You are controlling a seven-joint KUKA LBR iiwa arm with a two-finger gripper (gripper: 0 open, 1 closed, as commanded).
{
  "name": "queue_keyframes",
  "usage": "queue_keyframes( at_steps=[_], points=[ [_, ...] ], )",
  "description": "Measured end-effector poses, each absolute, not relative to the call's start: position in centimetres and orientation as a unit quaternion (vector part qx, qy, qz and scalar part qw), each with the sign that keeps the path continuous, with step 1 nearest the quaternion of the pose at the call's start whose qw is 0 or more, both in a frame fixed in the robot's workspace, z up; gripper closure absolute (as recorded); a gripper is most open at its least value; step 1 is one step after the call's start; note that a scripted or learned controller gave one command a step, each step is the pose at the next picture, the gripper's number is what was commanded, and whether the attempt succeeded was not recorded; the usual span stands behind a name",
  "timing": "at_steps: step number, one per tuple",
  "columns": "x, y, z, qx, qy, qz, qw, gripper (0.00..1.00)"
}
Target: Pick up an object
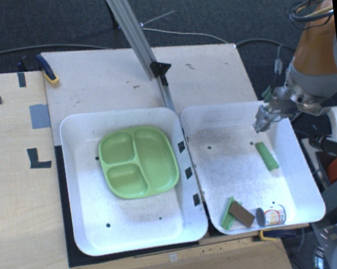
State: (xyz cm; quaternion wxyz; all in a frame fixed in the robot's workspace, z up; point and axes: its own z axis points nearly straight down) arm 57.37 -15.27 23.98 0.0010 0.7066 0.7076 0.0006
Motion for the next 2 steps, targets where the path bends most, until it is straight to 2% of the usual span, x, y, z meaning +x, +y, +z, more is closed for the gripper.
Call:
queue_keyframes(
  at_steps=[1, 2],
  points=[
    [58.6, -11.0, 24.2, 0.705, 0.709, 0.0003, -0.001, 1.0],
    [58.8, -6.2, 24.1, 0.705, 0.709, 0.0003, -0.001, 1.0]
  ],
)
